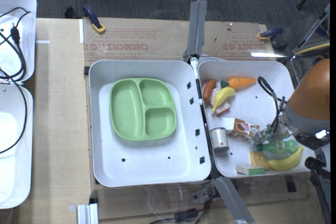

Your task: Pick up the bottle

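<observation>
The bottle [277, 148] lies flat in the right bin [283, 68] against a banana [286, 161]. Probably light, smooth plastic; grip mid-body. Jaws state: cannot tell.

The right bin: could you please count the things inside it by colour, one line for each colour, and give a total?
Orange: 3, the carrot, a hot-dog-like piece and a wedge
Yellow: 2, one banana and another banana
Green: 1, the bottle, below the gripper
Silver: 1, the can
Brown: 1, the packet
Total: 8, in the right bin; one small pale piece at the front rim stays uncounted.
</observation>
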You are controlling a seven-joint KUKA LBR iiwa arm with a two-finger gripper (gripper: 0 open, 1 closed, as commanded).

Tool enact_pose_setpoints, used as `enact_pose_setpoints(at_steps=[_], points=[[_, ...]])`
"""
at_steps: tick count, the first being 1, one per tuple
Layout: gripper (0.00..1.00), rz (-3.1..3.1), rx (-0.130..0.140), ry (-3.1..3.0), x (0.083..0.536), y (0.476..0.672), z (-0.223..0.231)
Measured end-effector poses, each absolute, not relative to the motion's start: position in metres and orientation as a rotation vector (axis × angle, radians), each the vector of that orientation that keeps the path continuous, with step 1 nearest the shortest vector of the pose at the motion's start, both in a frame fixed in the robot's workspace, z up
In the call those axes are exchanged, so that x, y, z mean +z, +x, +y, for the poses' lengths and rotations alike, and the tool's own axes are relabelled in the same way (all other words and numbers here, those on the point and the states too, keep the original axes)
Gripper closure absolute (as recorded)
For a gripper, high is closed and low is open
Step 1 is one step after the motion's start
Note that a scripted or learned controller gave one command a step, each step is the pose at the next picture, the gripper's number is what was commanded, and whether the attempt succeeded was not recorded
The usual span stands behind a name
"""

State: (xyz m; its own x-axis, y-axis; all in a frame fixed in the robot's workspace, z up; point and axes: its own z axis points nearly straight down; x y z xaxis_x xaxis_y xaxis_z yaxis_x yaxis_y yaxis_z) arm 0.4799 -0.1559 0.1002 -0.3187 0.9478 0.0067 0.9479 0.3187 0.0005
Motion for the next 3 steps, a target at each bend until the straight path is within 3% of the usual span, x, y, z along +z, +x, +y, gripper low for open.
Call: enact_pose_setpoints(at_steps=[1, 2, 3], points=[[1.0, -2.445, 0.003, -1.968, 0.089, 0.477, -0.21], [1.0, -2.776, 0.0, -1.462, 0.089, 0.477, -0.222], [1.0, -2.773, 0.0, -1.464, 0.096, 0.478, -0.221]])
